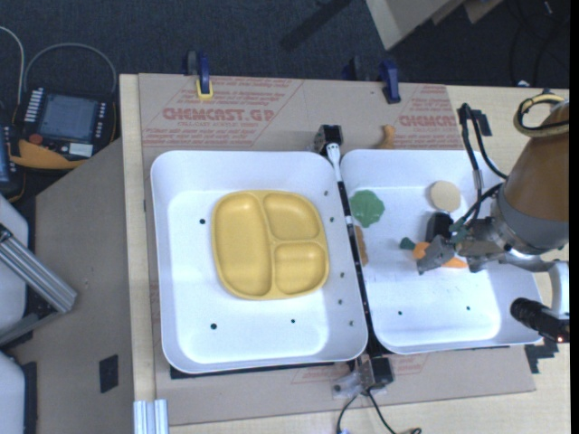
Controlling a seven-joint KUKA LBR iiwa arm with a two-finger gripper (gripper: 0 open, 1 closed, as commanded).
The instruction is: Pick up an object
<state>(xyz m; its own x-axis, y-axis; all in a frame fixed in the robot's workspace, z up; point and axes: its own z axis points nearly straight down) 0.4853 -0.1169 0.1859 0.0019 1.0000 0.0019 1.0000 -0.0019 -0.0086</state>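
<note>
1. The gripper (pixel 434 253) sits low inside the right bin (pixel 434 333), reached in from the right, its dark fingers pointing leftward over the bin floor. That low, sideways pose fits a pick attempt on the small items clustered there.

2. Just beside the fingertips lies an orange piece (pixel 425 250), with more orange showing under the gripper body. It appears to be touching the tips, but the dark finger shapes blur together, so I cannot tell whether the jaws are wide, narrow, or closed on it. I would not call it held.

3. A small dark green bit (pixel 407 242) lies just past the tips, farther from the arm, next to the orange piece.

4. Beyond the tips and up toward the bin's far wall rests a round beige object (pixel 444 193); a dark item lies between it and the gripper. Well ahead of the jaws, against the divider, sits a green leafy piece (pixel 366 208).

5. The left bin (pixel 181 315) holds a yellow divided plate (pixel 270 242), well apart from the jaws; it is wide and flat, likely a poor target for two fingers.

6. Judging by position, the orange piece is the likely target, and the lift is not yet done.
</note>
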